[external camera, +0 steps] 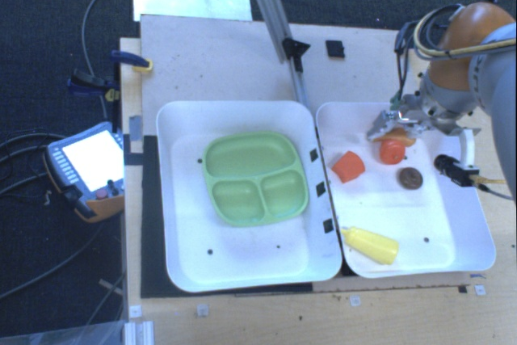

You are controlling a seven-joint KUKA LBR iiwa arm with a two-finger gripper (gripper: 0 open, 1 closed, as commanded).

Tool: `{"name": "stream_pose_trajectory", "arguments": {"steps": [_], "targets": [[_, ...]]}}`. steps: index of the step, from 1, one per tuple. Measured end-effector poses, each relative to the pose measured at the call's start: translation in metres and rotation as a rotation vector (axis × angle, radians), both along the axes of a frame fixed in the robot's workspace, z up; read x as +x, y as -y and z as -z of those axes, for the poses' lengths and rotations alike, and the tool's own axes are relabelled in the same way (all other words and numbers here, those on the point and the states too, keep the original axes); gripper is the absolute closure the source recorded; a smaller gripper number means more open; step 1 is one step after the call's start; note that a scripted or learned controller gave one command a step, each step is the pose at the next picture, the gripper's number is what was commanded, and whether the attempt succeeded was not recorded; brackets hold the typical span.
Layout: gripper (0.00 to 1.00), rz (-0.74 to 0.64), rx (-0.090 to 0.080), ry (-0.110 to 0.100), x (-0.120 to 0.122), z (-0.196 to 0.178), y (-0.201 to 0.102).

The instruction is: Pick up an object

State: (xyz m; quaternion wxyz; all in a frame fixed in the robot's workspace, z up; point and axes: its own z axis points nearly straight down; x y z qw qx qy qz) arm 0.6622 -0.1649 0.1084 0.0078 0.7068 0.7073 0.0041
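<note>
My gripper (393, 130) hangs over the far part of the right bin (460, 242), reaching in from the right. Directly under it, touching or nearly touching, is a small red-orange object (393, 151); whether it is gripped is not visible. An orange block (348, 166) lies to its left near the bin's left wall. A brown round piece (410, 178) sits just right of and below the red object. A yellow elongated object (371, 245) lies near the bin's front.
The left bin (182, 254) holds a green three-compartment plate (255, 177). A slanted grey metal rod (271, 0) crosses the board behind the bins. A black cable connector (454, 170) hangs off the arm at the right bin's right side. A handheld pendant (87, 170) lies left of the bench.
</note>
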Motion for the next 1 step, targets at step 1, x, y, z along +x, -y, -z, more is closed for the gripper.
{"name": "stream_pose_trajectory", "arguments": {"steps": [1], "targets": [[1.00,-0.001,-0.001,0.002,0.0002,-0.0081,-0.0001]]}}
